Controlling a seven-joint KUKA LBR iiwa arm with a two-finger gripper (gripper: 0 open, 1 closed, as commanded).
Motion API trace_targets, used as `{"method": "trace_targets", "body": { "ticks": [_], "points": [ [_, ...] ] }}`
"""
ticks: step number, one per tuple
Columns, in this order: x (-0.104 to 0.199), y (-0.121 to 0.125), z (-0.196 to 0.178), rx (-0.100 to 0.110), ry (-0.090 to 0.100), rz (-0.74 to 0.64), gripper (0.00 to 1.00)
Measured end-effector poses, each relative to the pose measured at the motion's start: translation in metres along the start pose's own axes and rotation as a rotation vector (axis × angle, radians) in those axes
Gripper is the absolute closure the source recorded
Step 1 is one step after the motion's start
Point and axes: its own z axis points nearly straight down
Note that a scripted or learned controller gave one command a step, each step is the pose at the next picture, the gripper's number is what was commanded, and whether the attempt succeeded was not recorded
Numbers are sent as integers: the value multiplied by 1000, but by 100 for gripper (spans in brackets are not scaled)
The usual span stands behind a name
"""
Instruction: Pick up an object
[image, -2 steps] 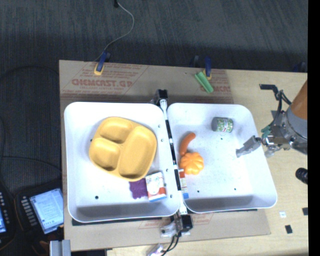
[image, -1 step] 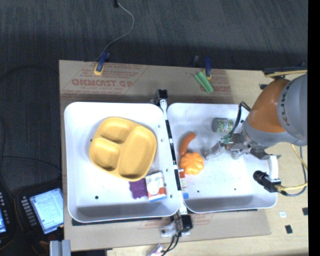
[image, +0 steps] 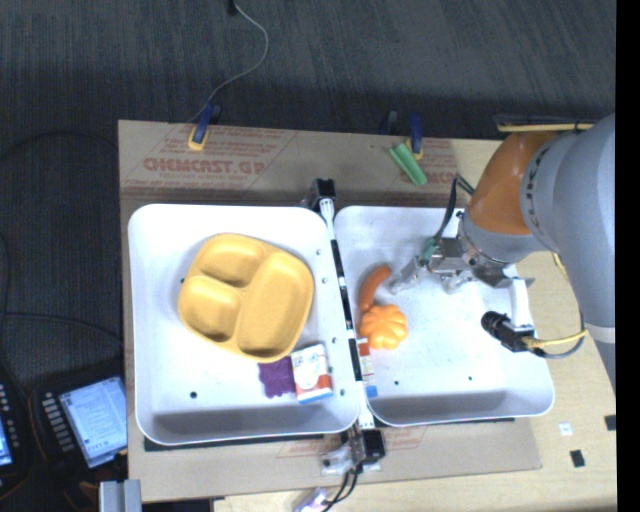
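Observation:
My gripper hangs over the right bin, in its upper middle part, and it is open with nothing between its fingers. One silver fingertip lies just right of an orange carrot-shaped piece, which rests near the bin's left wall. A small orange pumpkin sits just below that piece, left and forward of the gripper. In the left bin lie a yellow divided plate, a purple object and a small printed carton.
A black divider rail runs between the two bins. A black cable fitting hangs off the arm over the right bin's right side. A green marker and blue clamps sit on the cardboard behind the bins.

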Motion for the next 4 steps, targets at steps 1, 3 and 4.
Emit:
{"method": "trace_targets", "body": {
  "ticks": [1,3,4],
  "points": [
    [51,-52,-1,-1,1,1,0],
    [112,18,-147,5,3,0,100],
    [111,17,-146,8,2,0,0]
  ]
}}
